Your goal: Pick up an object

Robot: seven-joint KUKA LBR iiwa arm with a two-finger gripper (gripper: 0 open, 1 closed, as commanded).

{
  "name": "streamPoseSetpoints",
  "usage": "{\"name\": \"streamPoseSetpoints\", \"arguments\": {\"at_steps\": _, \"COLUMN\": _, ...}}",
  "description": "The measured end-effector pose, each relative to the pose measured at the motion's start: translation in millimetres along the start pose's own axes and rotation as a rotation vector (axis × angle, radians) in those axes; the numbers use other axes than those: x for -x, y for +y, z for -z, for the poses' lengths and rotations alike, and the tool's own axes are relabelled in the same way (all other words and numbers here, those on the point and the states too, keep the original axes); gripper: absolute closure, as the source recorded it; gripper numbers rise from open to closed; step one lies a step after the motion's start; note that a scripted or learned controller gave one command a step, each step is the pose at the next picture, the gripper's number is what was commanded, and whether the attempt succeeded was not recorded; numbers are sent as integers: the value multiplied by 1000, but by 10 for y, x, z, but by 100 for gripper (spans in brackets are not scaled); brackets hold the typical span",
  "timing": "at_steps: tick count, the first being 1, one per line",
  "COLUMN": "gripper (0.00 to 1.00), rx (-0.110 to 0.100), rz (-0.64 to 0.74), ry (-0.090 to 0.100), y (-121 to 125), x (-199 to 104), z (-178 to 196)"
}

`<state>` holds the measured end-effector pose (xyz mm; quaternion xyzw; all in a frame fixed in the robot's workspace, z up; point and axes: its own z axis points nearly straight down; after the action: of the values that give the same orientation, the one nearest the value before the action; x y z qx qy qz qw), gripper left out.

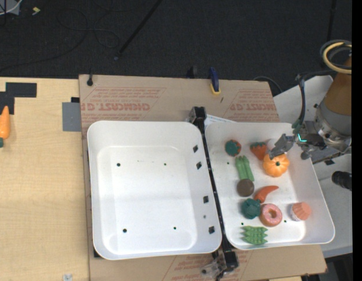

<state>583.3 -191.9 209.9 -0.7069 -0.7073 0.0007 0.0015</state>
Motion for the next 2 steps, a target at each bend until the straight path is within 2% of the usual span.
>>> {"name": "streamPoseSetpoints", "arguments": {"at_steps": 1, "gripper": 0, "rx": 5, "rz": 1, "ry": 0, "y": 51, "x": -348, "z": -978}}
{"name": "streamPoseSetpoints", "arguments": {"at_steps": 2, "gripper": 0, "rx": 3, "rz": -4, "ry": -4, "y": -396, "x": -628, "z": -1212}}
